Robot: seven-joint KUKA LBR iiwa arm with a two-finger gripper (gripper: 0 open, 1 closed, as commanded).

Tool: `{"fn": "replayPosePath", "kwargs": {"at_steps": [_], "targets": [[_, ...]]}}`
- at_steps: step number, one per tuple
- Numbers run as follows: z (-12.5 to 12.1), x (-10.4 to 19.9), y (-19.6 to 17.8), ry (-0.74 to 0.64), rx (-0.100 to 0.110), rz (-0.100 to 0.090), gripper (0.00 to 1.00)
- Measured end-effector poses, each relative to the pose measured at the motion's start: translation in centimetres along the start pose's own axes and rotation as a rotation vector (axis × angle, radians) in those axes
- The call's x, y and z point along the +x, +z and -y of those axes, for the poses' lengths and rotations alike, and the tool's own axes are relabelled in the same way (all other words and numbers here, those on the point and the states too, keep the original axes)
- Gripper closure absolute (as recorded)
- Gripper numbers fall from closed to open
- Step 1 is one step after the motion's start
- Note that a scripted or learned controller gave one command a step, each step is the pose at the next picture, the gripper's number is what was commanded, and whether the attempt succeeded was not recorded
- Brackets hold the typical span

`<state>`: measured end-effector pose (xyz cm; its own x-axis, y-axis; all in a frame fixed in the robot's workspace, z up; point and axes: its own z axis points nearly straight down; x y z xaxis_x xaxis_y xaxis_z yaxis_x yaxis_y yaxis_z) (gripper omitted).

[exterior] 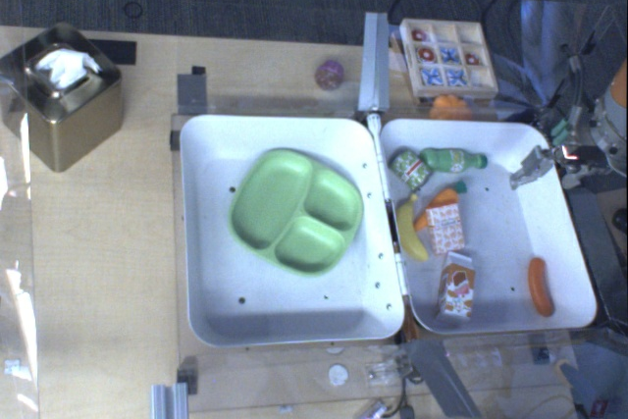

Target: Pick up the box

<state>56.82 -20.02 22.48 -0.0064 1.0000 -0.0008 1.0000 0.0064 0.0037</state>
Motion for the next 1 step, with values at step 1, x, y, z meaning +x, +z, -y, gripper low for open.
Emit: {"fn": "replayPosePath", "kwargs": {"at_steps": [1], "targets": [[-1.28, 3.39, 12.86, -0.043, -0.005, 0.001, 0.0]]}}
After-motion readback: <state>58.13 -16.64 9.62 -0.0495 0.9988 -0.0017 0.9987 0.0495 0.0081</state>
